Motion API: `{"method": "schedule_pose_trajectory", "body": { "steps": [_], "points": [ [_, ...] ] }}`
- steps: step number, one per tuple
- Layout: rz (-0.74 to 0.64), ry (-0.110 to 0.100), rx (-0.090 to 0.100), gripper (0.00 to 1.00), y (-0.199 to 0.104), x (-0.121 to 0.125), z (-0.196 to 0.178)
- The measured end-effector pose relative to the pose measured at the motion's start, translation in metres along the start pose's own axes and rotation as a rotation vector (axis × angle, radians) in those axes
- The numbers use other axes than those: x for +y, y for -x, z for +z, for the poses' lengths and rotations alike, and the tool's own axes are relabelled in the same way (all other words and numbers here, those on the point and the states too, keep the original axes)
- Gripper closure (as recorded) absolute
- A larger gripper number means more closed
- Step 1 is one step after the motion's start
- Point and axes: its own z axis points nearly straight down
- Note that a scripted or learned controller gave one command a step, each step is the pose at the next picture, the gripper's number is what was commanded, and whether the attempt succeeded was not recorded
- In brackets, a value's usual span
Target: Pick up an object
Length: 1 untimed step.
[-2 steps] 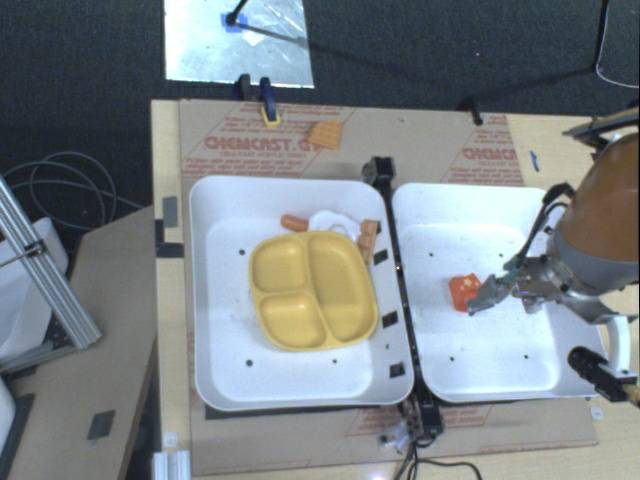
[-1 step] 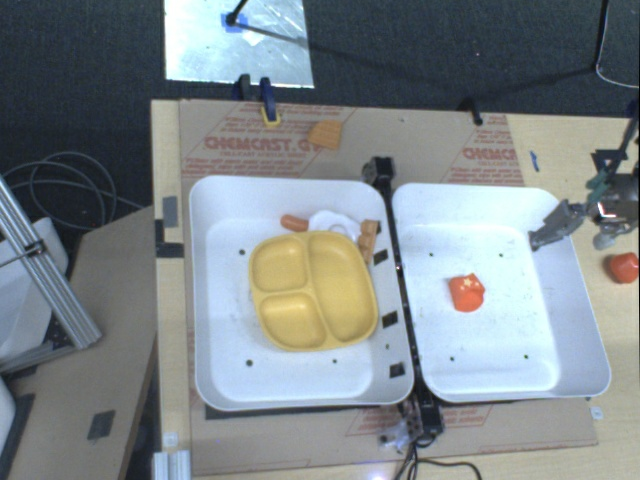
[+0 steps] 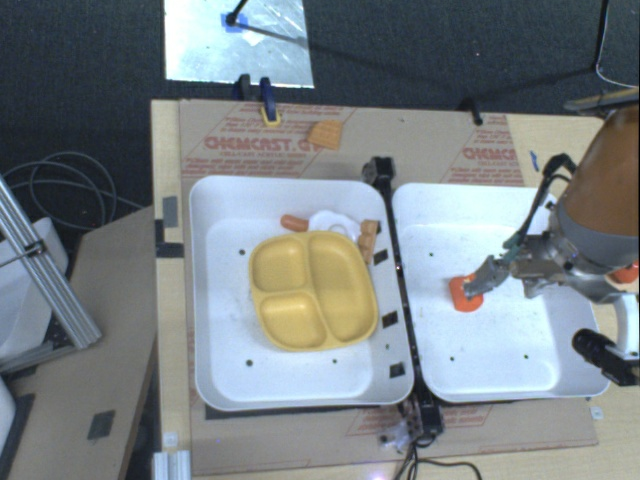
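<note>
Gripper (image 3: 487, 280) low in right bin (image 3: 500, 368), fingertips at the small orange object (image 3: 466, 295) on its floor. Grip state: cannot tell. Advice: centre over the object, close squarely, then lift straight up.

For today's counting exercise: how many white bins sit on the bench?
2. The left bin holds a yellow tray; the right bin holds an orange object at the claw. Both are in full view.
</note>
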Motion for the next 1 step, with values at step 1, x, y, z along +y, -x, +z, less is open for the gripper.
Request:
{"method": "schedule_pose_trajectory", "body": {
  "steps": [1],
  "points": [
    [0.008, 0.022, -0.011, 0.0, 0.0811, 0.0447, -0.0898]
  ]
}}
